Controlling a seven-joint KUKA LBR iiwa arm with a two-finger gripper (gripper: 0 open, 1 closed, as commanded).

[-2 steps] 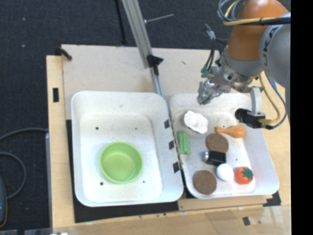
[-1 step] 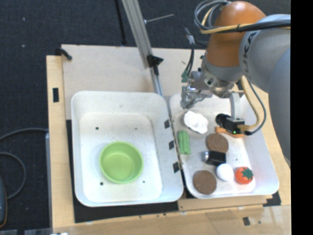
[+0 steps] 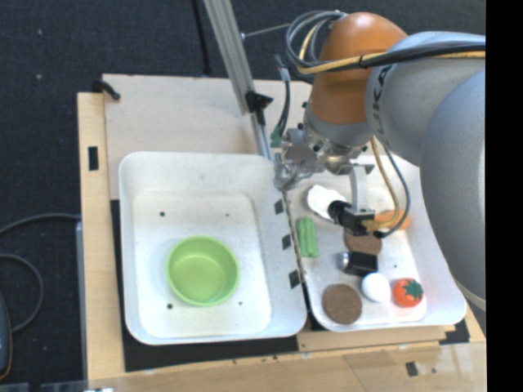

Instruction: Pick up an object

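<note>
- The gripper [image 3: 286, 174] hangs over the far edge of the bins, right where the left bin [image 3: 131, 219] and the right bin [image 3: 445, 296] meet.
- I cannot tell if the gripper is open or closed. I see nothing held in it.
- The big grey arm [image 3: 441, 137] with its orange band [image 3: 355, 64] covers the far right corner of the right bin.
- All the small things to pick up lie in the right bin.
- A green stick [image 3: 306, 237] lies close along the left edge of the right bin, about halfway down. It is just below the gripper in the view but not touching it.
- A round brown disc [image 3: 341, 303] lies flat at the near edge of the right bin, by its near left corner.
- A white ball [image 3: 376, 287] sits just beside the disc, on its right.
- A red toy strawberry [image 3: 408, 292] with a green top sits next to the ball, toward the near right corner.
- A small black thing [image 3: 359, 261] lies in the middle of the right bin, and a brown block [image 3: 362, 241] touches its far side.
- A green bowl [image 3: 203, 270] stands upright in the left bin, close to the near edge.
</note>
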